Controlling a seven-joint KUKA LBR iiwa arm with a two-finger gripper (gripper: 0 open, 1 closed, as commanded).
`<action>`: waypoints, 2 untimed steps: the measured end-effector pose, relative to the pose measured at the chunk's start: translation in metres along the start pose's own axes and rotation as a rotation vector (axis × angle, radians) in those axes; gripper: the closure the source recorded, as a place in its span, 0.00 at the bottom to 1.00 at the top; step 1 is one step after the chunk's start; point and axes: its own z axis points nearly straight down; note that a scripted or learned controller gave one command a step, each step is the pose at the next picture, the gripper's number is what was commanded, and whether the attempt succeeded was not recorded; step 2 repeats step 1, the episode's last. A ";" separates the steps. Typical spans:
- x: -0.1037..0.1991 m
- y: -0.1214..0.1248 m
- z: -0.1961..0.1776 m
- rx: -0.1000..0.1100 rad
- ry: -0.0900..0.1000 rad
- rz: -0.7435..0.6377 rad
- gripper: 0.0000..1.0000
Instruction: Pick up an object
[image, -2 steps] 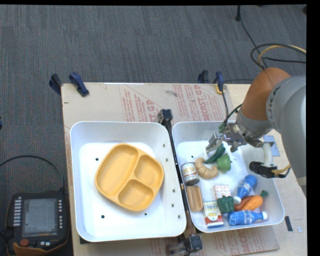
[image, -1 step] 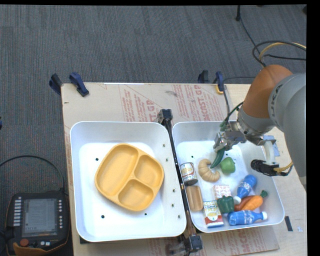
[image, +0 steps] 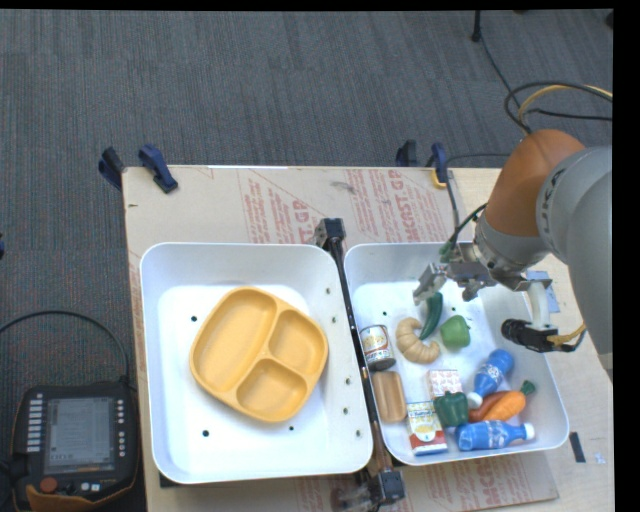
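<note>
My gripper (image: 450, 289) hangs over the back part of the right bin (image: 556, 385), its two fingers spread apart and nothing between them. Just below its left finger (image: 431, 285) lies a slim dark green chili (image: 432, 315); whether they touch I cannot tell. A light green round fruit (image: 456, 332) and a tan croissant (image: 416, 341) lie right in front of the gripper. Further forward are a small can (image: 376, 345), a brown bar (image: 389, 396), a juice carton (image: 426, 427), a small printed box (image: 443, 382), a dark green pepper (image: 451, 408), a carrot (image: 499, 405) and two blue bottles (image: 492, 371) (image: 494, 435).
The left bin (image: 160, 300) holds a yellow divided plate (image: 260, 353). A black clamp (image: 332, 234) sits at the back between the bins. The grey arm with its orange band (image: 530, 185) reaches in over the right bin's back right corner. A pendant (image: 75, 440) lies off the bench at the lower left.
</note>
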 end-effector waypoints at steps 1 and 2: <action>0.000 0.000 -0.010 0.000 -0.001 -0.004 1.00; 0.000 0.000 -0.010 0.000 -0.001 -0.004 1.00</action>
